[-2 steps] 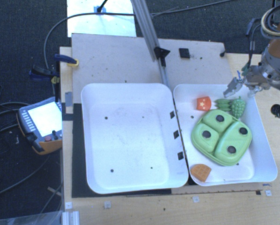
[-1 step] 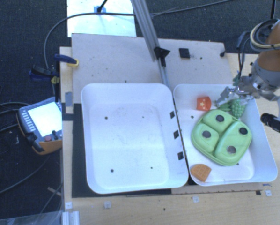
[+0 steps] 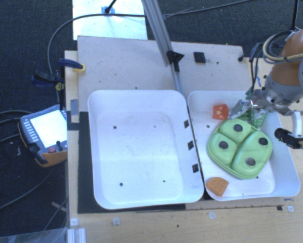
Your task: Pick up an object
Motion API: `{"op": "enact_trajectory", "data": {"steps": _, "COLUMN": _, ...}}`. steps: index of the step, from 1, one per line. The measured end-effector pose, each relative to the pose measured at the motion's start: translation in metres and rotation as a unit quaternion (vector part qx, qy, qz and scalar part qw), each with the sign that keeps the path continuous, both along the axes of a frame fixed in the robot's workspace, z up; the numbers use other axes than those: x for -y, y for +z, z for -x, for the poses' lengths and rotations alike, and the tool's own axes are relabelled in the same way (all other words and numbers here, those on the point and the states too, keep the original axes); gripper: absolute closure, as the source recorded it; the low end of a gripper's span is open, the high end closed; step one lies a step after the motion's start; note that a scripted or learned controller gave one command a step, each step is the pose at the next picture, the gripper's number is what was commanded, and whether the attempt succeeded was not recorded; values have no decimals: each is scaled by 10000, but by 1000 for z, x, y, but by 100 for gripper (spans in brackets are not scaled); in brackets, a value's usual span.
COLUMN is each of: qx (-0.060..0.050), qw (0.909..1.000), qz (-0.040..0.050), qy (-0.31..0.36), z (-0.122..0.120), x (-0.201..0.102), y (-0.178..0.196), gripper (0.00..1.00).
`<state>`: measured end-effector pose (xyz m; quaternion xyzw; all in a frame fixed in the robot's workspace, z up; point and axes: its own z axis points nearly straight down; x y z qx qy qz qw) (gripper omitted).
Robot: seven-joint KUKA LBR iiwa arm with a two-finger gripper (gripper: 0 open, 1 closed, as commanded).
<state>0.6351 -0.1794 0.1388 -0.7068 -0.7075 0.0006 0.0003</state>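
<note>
The right bin (image 3: 288,186) holds a large light-green moulded piece (image 3: 240,148) with several dark dots on its lobes. A small red-orange cube (image 3: 220,111) lies near the bin's far left corner, and an orange wedge (image 3: 217,186) rests at its near left corner. My gripper (image 3: 253,108) hangs low over the far side of this bin, just beyond the green piece's far edge and to the right of the cube. A small green speckled thing (image 3: 256,118) shows right below it, partly hidden. The arm's orange band (image 3: 296,44) is at the upper right.
The left bin (image 3: 98,186) sits beside the right one, joined by black clips (image 3: 191,145). A slanted metal pole (image 3: 159,27) crosses the far bench. A black block (image 3: 199,57) lies beyond the bins. A teach pendant (image 3: 45,135) rests off the bench at left.
</note>
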Motion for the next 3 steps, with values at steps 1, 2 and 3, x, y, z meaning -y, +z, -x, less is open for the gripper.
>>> {"op": "enact_trajectory", "data": {"steps": 1, "qx": 33, "qw": 10000, "qz": 8, "qy": 6, "z": -2, "x": 0, "y": 14, "gripper": 100}}
{"op": "enact_trajectory", "data": {"steps": 2, "qx": 38, "qw": 10000, "qz": 4, "qy": 23, "z": -9, "x": -1, "y": 60, "gripper": 100}}
{"op": "enact_trajectory", "data": {"steps": 3, "qx": 36, "qw": 10000, "qz": 4, "qy": 25, "z": -4, "x": -1, "y": 107, "gripper": 100}}
